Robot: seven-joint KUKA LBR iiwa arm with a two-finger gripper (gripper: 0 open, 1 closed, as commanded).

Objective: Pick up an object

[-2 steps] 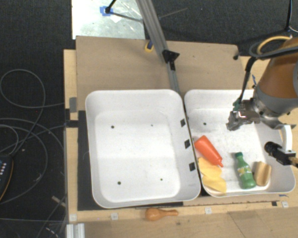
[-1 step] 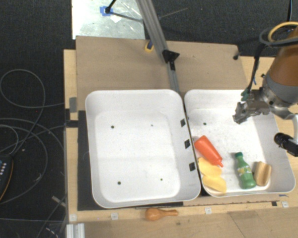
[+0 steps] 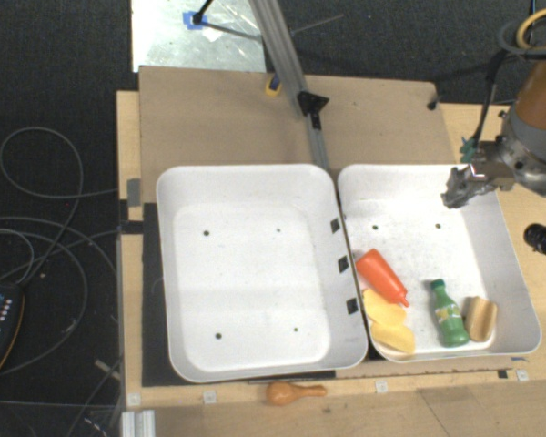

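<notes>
Hovering over the far right part of the right bin (image 3: 519, 271), the tool (image 3: 457, 189) hangs well apart from the objects; whether it is released or clenched cannot be told. Toward that bin's near edge lie an orange carrot (image 3: 383, 276), touching a yellow piece (image 3: 388, 320) at its near side, then a green bottle (image 3: 449, 313) and, just beside it, a tan bread piece (image 3: 480, 318). The left bin (image 3: 177, 244) adjoins the right bin. On the surface (image 3: 218, 116), an orange-tan pear-shaped object (image 3: 294, 391) lies near the left bin's front edge.

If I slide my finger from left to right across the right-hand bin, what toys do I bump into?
Orange carrot-shaped toy → yellow piece just below it → green bottle → tan bread-like piece. The gripper hangs farther back, near the bin's far right side.
</notes>
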